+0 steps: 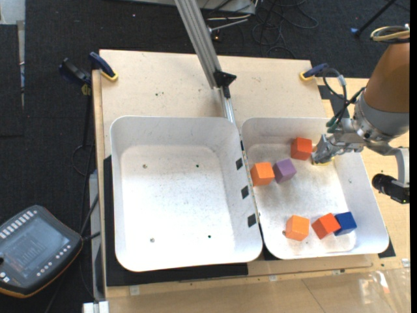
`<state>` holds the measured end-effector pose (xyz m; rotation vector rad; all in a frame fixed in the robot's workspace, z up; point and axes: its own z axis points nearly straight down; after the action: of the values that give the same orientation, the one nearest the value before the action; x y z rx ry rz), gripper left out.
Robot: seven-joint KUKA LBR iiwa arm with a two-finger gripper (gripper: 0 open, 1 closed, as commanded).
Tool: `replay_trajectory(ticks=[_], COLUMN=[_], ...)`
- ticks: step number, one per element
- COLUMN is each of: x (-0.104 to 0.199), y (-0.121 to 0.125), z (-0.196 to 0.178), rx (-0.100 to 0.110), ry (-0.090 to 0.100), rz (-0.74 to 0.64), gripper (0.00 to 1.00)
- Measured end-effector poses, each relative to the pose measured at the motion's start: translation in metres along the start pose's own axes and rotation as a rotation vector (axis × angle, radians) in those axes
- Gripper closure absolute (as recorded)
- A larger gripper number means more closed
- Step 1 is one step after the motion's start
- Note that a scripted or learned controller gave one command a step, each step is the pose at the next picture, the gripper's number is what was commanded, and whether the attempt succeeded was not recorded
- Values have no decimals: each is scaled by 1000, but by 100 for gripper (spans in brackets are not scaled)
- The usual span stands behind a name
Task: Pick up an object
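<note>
The right bin [365, 194] holds several small blocks. An orange block [301, 148] lies near its back, with an orange block [262, 173] and a purple block [284, 169] side by side to its left. Along the front lie an orange block [297, 227], a red-orange block [325, 225] and a blue block [345, 222]. My gripper [321, 155] hangs low at the bin's back right, just right of the rear orange block. Nothing shows between its fingers.
The left bin [130, 175] stands beside the right one. A slanted metal pole [199, 34] crosses the back of the bench down to the bins' junction. Clamps [103, 67] sit at the back corners. A teach pendant [32, 246] lies at the front left.
</note>
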<state>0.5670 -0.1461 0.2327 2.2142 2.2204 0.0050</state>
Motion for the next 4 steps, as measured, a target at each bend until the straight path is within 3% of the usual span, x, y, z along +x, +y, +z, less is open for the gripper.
replay_trajectory(ticks=[1, 4], x=[0, 148], y=[1, 70], z=[-23, -1], rx=[2, 4], ry=[0, 3], rz=[0, -5], gripper=[100, 100])
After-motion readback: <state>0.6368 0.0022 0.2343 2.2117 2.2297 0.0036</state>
